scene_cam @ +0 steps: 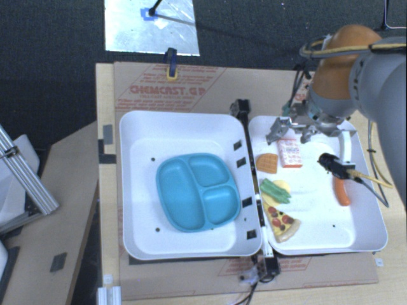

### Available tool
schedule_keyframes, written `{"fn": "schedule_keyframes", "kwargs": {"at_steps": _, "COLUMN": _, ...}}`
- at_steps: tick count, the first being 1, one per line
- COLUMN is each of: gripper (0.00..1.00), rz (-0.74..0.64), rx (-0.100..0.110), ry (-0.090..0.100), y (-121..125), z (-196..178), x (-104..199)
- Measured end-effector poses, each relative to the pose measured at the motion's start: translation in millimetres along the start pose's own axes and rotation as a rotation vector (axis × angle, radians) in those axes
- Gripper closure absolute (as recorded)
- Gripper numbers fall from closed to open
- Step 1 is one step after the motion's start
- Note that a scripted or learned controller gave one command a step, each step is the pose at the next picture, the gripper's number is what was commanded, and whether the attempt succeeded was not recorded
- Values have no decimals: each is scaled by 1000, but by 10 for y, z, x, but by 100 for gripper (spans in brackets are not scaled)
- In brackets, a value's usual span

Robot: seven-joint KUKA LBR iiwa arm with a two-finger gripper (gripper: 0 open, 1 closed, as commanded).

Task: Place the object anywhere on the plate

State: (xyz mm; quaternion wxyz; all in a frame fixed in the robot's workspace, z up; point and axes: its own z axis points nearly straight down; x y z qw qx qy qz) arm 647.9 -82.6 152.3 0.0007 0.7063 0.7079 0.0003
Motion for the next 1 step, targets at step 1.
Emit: {"fn": "schedule_keyframes", "kwargs": {"at_steps": 1, "gripper": 0, "rz": 0, "rx": -2, "ry": -1, "y": 25, "z": 607, "x": -5}}
